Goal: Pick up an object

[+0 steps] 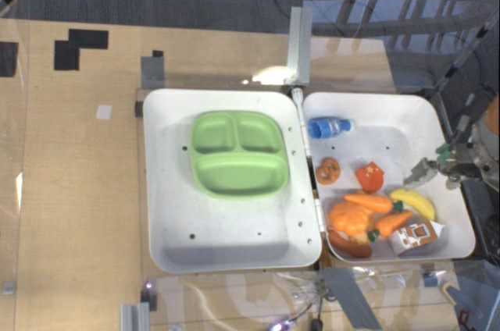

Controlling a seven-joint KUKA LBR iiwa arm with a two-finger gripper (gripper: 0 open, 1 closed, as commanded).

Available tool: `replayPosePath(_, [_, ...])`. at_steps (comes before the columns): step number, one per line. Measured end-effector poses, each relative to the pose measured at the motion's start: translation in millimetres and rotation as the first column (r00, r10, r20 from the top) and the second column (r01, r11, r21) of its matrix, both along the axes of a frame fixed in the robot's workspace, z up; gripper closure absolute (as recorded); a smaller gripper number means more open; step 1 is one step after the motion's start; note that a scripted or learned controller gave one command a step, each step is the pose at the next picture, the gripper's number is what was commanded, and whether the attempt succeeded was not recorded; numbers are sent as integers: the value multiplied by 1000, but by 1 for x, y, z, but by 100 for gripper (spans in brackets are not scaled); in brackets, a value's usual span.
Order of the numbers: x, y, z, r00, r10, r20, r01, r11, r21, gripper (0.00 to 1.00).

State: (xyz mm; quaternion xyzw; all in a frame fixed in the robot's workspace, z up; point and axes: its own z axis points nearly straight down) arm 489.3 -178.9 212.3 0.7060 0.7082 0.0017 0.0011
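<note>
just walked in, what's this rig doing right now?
Pick attempt under way, nothing held yet. The arm reaches in from the right, and its tool hangs over the right bin, just above the banana. The toys sit bunched at that bin's near side: carrots, a tomato, a small carton, with a blue bottle further back. The left bin holds a green divided plate.

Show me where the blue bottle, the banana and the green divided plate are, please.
blue bottle (328, 127), camera view, middle of its body.
banana (416, 202), camera view, middle of its yellow curve.
green divided plate (237, 173), camera view, floor of its large compartment.
</note>
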Motion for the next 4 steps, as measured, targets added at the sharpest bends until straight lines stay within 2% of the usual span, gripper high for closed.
replayPosePath(1, [7,31,-93,862,-507,-5,507,862,0,0])
replayPosePath(2, [110,72,-123,992,-128,10,128,992,0,0])
replayPosePath(3, [90,8,-123,996,-91,9,92,996,-4,0])
replayPosePath(4, [57,2,-122,999,-31,11,31,1000,-4,0])
